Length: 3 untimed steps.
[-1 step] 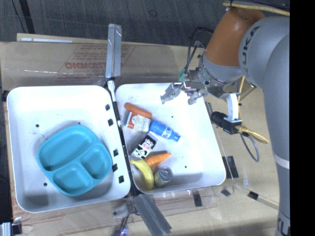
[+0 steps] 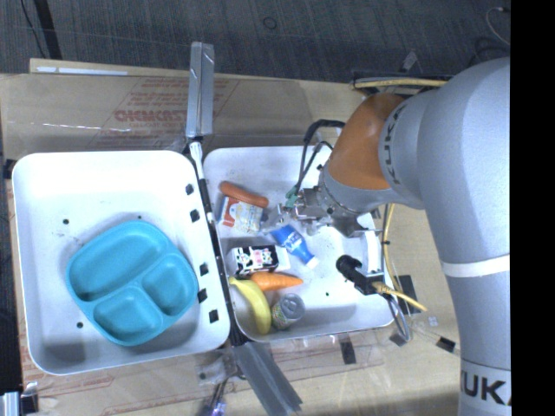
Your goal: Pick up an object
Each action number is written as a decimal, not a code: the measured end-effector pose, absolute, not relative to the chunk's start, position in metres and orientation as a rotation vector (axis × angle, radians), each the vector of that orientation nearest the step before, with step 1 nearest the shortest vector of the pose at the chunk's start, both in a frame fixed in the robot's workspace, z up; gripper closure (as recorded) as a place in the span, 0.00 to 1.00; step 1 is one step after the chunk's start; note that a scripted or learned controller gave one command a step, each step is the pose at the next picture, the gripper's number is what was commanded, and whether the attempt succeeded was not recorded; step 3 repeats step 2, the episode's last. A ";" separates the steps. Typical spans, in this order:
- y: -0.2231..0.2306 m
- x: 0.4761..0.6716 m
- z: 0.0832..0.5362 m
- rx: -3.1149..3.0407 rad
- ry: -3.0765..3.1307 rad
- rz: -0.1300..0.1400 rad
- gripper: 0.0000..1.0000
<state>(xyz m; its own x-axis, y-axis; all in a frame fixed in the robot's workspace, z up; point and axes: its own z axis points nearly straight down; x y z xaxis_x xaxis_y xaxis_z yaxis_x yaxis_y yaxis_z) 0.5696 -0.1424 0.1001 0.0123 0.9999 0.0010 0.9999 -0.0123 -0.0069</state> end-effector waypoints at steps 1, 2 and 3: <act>-0.143 0.570 0.110 -2.226 -2.208 0.008 1.00; -0.058 0.608 0.192 -2.272 -2.166 0.002 1.00; -0.058 0.608 0.192 -2.272 -2.166 0.002 1.00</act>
